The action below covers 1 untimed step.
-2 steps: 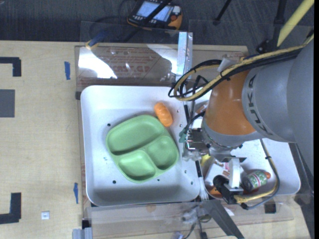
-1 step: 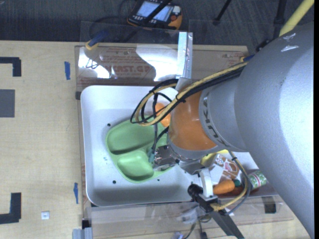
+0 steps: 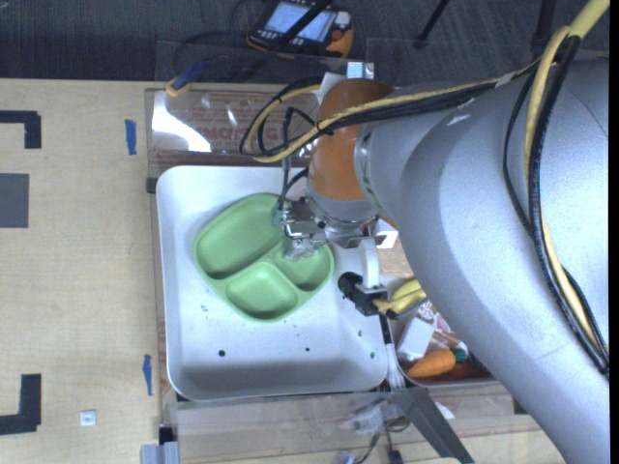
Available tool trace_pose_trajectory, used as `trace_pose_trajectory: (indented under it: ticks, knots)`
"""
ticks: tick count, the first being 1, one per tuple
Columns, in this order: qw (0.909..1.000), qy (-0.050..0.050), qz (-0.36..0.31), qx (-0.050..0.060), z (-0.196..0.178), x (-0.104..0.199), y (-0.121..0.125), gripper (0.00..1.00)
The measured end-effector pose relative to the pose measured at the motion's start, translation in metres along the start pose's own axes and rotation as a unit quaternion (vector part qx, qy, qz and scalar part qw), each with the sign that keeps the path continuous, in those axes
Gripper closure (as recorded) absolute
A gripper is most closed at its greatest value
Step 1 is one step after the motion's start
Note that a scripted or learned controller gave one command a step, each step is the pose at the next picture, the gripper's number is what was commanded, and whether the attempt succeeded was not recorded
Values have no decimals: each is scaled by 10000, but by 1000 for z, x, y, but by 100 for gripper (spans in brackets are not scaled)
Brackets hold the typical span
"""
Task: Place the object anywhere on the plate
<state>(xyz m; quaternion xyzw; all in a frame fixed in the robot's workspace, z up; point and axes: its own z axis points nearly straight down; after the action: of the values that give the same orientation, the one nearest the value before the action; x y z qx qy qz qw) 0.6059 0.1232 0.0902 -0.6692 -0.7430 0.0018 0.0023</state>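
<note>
Bench: you're looking down on a pale wooden top [image 3: 77, 288] with black corner marks and strips of blue tape, dark floor beyond its far edge.
Left bin: your white bin [image 3: 193, 356] lies near the middle of the view, with a few dark specks on its floor.
Plate: a green divided plate [image 3: 242, 249] lies in that bin, toward its far right part, showing three compartments.
Arm: your grey arm [image 3: 503, 211] comes in from the right and covers most of the right bin; its orange band [image 3: 334, 167] sits above the wrist.
Gripper: the gripper [image 3: 300, 245] hangs over the plate's right side; you cannot tell how its jaws stand or whether anything is between them.
Right bin objects: a yellow item [image 3: 404, 298] and an orange carrot-like item [image 3: 430, 363] lie just beside the arm's lower edge, in the right bin; you cannot tell which one is the task's object.
Background: a handheld pendant with a lit screen [image 3: 295, 25] lies on the floor past the bench.
</note>
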Motion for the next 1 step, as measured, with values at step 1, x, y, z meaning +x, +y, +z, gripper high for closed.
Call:
trace_pose_trajectory:
  ticks: [1]
  knots:
    - [10000, -19, -31, 5, -74, 65, 5, 100]
